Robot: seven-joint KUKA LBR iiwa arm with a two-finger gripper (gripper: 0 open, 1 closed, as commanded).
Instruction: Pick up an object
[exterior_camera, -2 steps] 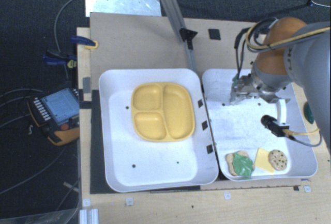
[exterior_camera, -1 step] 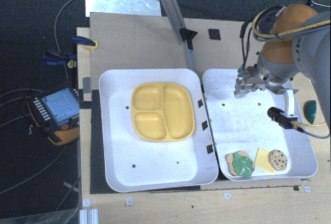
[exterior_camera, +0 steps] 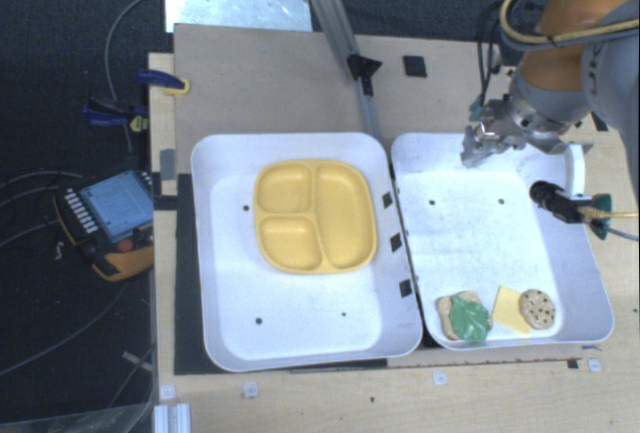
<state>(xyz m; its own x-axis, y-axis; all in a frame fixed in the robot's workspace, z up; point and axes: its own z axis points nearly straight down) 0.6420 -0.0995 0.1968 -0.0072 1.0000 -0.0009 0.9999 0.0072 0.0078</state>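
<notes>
My gripper (exterior_camera: pixel 474 153) hangs over the far edge of the right bin (exterior_camera: pixel 480 241), near its back left corner, with nothing seen between its tips. At the right bin's near edge lie three small things in a row: a green leafy piece on a tan cookie (exterior_camera: pixel 465 315), a yellow cheese slice (exterior_camera: pixel 511 309), and a round chocolate-chip cookie (exterior_camera: pixel 538 308). They sit well in front of the gripper, toward the near right corner.
A yellow divided plate (exterior_camera: pixel 312 216) with three compartments rests in the left bin (exterior_camera: pixel 230 311). A grey pole (exterior_camera: pixel 330 11) slants up from the bench behind the bins. Clamps (exterior_camera: pixel 150 81) and a blue device (exterior_camera: pixel 110 206) lie off the bench's left side.
</notes>
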